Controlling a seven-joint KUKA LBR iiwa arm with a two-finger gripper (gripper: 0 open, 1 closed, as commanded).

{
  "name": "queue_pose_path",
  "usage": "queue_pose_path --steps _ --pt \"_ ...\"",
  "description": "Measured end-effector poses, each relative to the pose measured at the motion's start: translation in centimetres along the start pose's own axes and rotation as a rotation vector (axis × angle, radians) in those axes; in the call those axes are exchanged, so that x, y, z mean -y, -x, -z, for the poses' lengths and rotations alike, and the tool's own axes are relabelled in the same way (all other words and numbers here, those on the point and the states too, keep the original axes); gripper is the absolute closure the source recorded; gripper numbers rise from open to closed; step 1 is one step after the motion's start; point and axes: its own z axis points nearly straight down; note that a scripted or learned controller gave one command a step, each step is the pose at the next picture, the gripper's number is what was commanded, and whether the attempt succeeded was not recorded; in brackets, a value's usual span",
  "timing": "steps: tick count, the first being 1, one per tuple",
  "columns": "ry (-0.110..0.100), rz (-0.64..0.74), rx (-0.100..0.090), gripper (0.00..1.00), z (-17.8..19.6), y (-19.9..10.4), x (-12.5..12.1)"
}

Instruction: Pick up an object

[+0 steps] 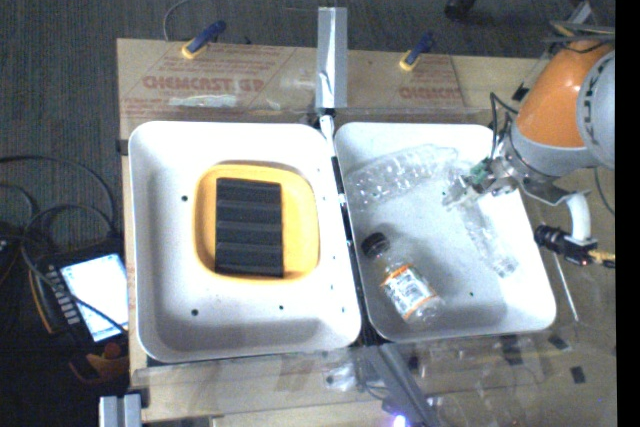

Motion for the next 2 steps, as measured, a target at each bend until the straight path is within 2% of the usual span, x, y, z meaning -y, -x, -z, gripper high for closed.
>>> queue_pose_path --steps 1,2 --pt "-0.020 -0.117 0.002 1.00 8.18 -1.05 -1.96" --pt "-0.020 -0.118 0.002 0.00 8.19 -1.02 -1.94"
